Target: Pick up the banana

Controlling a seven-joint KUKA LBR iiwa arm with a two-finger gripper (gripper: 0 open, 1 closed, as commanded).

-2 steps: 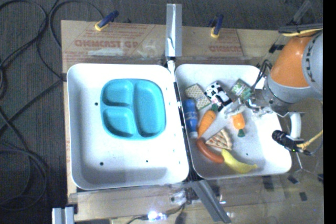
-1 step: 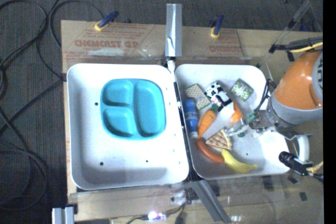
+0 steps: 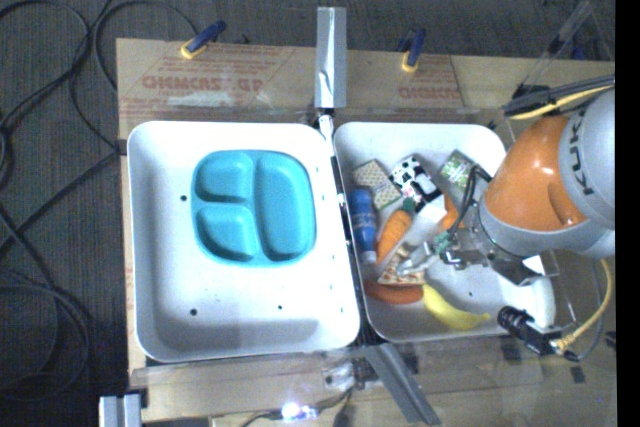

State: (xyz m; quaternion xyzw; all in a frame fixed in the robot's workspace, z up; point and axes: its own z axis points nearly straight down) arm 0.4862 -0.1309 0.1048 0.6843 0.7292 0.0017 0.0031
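The banana (image 3: 451,311) is yellow and lies on the floor of the right bin (image 3: 480,137), close to its near wall. Part of its right end is hidden under the arm. My gripper (image 3: 432,253) hangs over the middle of the right bin, just above and to the left of the banana, pointing toward the pile of toys. Nothing yellow shows in the gripper. The grey wrist and orange band (image 3: 535,185) cover the bin's right side.
Left of the gripper lie an orange carrot (image 3: 393,229), a blue bottle (image 3: 362,220), a flat red-orange piece (image 3: 397,293), a checkered block (image 3: 371,177) and a black-and-white toy (image 3: 411,176). The left bin (image 3: 160,315) holds a blue divided tray (image 3: 255,205).
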